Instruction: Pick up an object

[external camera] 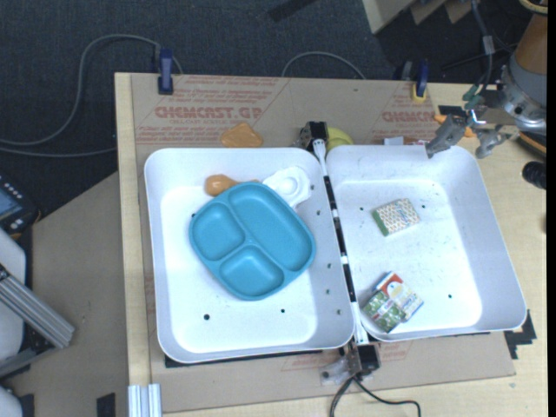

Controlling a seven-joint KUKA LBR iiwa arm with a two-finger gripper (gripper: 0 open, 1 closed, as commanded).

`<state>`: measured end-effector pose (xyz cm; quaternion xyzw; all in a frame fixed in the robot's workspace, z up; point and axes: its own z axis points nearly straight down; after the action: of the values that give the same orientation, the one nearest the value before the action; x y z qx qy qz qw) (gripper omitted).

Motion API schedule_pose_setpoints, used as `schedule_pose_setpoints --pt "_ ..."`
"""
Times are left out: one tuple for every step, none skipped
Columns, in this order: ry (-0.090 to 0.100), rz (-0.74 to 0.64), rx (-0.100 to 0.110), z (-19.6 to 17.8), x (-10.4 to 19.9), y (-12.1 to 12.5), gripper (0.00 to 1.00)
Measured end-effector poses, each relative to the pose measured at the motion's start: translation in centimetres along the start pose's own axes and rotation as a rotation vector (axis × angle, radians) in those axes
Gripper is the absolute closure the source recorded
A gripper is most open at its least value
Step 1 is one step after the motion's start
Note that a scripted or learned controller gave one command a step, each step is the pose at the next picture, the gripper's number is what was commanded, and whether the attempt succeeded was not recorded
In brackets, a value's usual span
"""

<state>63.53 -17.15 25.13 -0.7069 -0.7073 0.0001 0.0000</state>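
My gripper (460, 141) hovers over the far right corner of the right bin (486, 233), open, with nothing between its two fingers (438, 140). Below it in that bin lie a small patterned block (396, 216) near the middle and a green, red and white packet (393, 302) by the near edge. The left bin (174, 302) holds a blue divided plate (252, 240), a small orange piece (220, 183) and a white round cup (288, 183) at the plate's far edge.
Behind the bins, on the board, sit an orange lump (241, 135), a black part (313, 133) and a yellow-green object (339, 137). Blue clamps (164, 68) hold the board's far edge. Cables run across the dark floor behind.
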Motion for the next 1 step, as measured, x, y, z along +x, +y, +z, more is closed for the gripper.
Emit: schedule_pose_setpoints --pt "0.004 -0.003 0.010 17.55 3.51 -1.20 0.00"
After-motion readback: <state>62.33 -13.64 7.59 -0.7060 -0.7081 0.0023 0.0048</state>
